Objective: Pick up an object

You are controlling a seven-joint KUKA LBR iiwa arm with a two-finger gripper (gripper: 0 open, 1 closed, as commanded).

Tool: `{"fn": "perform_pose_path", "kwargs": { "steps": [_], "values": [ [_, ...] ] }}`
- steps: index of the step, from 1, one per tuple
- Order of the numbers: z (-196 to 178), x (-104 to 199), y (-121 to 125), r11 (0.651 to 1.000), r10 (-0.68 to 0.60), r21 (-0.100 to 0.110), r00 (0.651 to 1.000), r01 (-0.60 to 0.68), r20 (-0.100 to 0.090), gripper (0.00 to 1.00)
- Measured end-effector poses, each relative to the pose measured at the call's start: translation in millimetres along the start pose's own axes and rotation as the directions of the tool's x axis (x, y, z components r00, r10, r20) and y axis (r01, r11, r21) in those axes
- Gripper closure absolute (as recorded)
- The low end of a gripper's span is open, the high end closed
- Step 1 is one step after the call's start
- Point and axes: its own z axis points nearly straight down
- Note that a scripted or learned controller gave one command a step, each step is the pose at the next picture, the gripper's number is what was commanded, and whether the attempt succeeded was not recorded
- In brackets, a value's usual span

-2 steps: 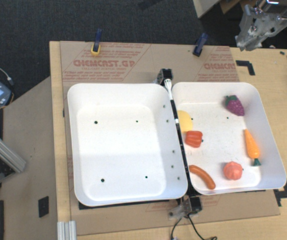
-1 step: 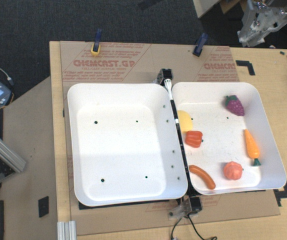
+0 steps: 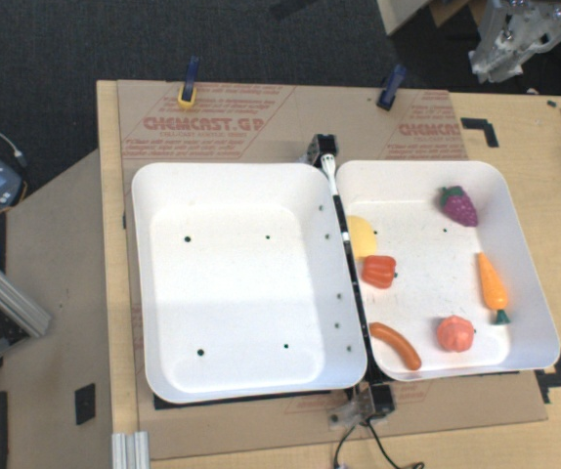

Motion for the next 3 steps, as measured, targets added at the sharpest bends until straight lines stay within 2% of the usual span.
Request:
{"fn": "perform_pose_path", "kwargs": {
  "steps": [3],
  "values": [
    [-32, 1, 3, 1.0, -0.001, -0.014, 1.0, 0.001, -0.001, 1.0]
  ]
}}
